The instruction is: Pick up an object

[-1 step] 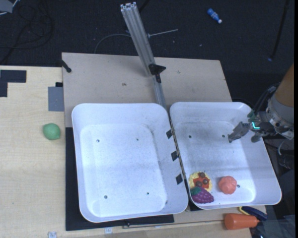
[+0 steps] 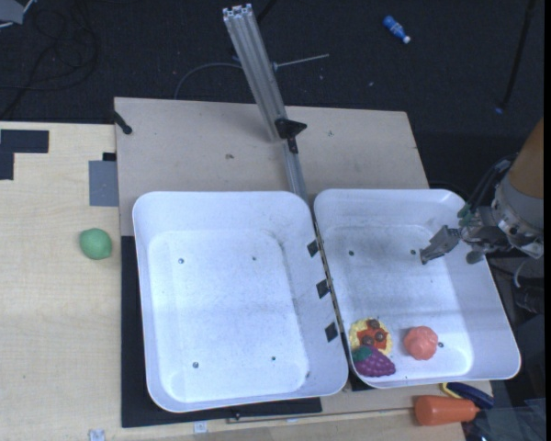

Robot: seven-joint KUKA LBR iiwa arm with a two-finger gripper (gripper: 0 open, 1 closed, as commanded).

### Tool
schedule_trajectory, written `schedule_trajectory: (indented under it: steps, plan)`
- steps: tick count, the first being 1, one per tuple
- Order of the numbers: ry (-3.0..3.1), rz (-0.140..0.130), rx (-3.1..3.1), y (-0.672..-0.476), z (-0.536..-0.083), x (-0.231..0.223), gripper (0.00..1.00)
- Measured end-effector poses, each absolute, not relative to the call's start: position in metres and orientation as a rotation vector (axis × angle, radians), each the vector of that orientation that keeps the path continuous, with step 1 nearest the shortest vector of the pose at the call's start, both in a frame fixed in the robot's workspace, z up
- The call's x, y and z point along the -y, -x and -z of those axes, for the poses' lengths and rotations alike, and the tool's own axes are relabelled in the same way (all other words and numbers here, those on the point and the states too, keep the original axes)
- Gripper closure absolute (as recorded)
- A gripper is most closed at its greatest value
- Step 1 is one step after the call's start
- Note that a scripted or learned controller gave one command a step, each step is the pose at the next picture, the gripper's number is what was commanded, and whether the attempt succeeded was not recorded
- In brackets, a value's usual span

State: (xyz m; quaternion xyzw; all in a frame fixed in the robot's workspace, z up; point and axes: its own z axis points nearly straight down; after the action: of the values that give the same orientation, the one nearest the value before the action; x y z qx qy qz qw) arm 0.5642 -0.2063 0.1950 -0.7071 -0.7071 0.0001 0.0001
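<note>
In the right bin [image 2: 386, 209], near its front edge, lie a pink-orange round fruit [image 2: 421, 342] and a yellow toy with purple grapes and red bits [image 2: 372, 347]. My gripper [image 2: 456, 247] hovers over the right bin's far right side, well behind those two things. Its fingers [image 2: 435, 247] are spread open, and nothing is between them.
The left bin [image 2: 220, 211] sits beside the right one, with small black clips along the shared rim. A green ball [image 2: 95, 243] lies on the bench left of the bins. An orange carrot-like toy [image 2: 445, 410] rests outside the right bin's front edge. A metal rail [image 2: 262, 72] slants behind the bins.
</note>
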Motion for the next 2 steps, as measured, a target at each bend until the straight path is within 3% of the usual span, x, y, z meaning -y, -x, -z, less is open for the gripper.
schedule_trajectory:
  steps: [2]
  plan:
    - [2.217, -0.004, 2.219, -0.569, -0.093, 0.211, 0.0]
